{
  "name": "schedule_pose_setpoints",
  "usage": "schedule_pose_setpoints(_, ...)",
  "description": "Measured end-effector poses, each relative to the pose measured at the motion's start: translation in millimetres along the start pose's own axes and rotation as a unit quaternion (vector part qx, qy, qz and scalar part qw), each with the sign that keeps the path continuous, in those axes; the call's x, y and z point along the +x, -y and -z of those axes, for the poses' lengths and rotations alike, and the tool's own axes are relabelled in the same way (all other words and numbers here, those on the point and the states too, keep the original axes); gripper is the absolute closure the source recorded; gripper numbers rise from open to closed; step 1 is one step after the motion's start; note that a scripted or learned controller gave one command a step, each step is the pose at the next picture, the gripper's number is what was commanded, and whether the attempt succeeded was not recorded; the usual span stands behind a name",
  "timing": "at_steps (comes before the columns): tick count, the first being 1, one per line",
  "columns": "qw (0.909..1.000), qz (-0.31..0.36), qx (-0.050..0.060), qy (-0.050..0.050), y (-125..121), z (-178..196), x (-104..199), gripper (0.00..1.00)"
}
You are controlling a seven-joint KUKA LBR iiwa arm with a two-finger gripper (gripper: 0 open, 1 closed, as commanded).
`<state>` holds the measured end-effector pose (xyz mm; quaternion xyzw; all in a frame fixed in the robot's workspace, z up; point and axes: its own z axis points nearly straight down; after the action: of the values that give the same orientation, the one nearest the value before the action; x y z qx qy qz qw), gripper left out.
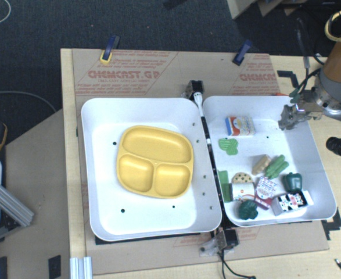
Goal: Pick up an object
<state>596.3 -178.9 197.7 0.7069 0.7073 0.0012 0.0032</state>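
Toys and small packets are lying in the right bin (321,173), most of them crowding its near half: a tan piece beside a green one (276,165), a round cookie-like item (243,178), a dark green toy (248,209), a dark green block (293,182) and a black-and-white card (290,201). Farther back, a small white carton with a red and blue label (239,125) is sitting apart from the pile, with a light green piece (229,146) just in front of it.

I am reaching in from the right, and my gripper (290,116) is hanging over the far right part of that bin, near its rim, well apart from the pile and to the right of the carton. Nothing is sitting between its fingers as far as I can see, but whether they are spread or closed I cannot tell at this size.

In the left bin (94,156), a yellow divided plate (155,160) is lying near the middle. Both bins are resting side by side on the tabletop (158,74), which is showing brown sheet with red lettering behind them.
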Motion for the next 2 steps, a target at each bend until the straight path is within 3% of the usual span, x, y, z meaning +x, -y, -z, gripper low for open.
schedule_pose_setpoints(1, 1.0000, 0.000, 0.000, 0.000, -1.3, 29.4, -0.4, 1.00)
schedule_pose_setpoints(2, 1.0000, 0.001, 0.005, -0.003, 41.5, 35.9, 34.8, 1.00)
